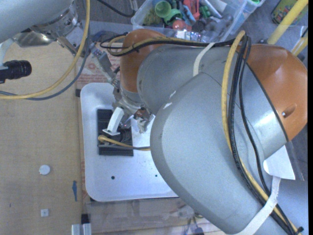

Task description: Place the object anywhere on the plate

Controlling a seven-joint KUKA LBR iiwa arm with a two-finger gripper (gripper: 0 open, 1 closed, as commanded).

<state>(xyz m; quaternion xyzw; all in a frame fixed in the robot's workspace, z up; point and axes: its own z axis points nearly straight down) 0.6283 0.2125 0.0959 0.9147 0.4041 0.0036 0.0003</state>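
Claw (134,119) low over bin (122,180); arm (210,131) hides all to its right and beneath, so we cannot tell claw state or the object's bearing

End effector (130,123) above white bin (122,184)

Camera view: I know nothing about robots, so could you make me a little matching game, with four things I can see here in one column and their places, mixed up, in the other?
Things
1. white bin
2. clear box of toys
3. small white disc
4. grey arm

Places
a. on the brown bench, left of the bin
b. comes in from the right and fills much of the view
c. at the top edge, beyond the bin
d. middle left, partly under the arm's wrist

Pairs: 1-d, 2-c, 3-a, 4-b.
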